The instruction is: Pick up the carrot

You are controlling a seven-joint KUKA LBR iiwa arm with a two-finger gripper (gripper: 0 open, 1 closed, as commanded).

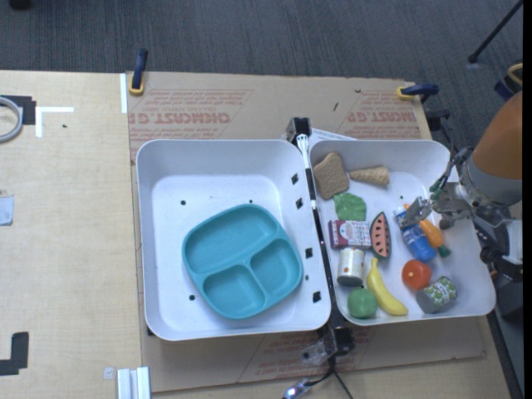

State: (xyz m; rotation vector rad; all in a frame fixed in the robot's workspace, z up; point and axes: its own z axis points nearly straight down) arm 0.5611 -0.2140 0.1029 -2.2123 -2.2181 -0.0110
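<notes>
- Claw down at the right side of the right bin, right over the carrot; metal parts small and blurred, so cannot tell how far open or whether anything is gripped.
- Carrot: small, orange, lying just under the claw, beside a blue bottle; touching or apart from the claw, cannot tell.
- Arm cut off by the right edge; orange band and grey wrist in view.
- Hard to make out: a mottled grey-green lump at the bin's near right corner, and a small blue-white thing next to the claw.
- Two white bins side by side on the table.
- Left bin: one teal divided plate, three compartments.
- Right bin, one of each: bread slice, ice-cream cone, green leafy piece, small dark-red carton, watermelon slice, can, banana, round green piece, tomato.
- Two clamps on the cardboard's far edge, one at the left, one at the right.
</notes>
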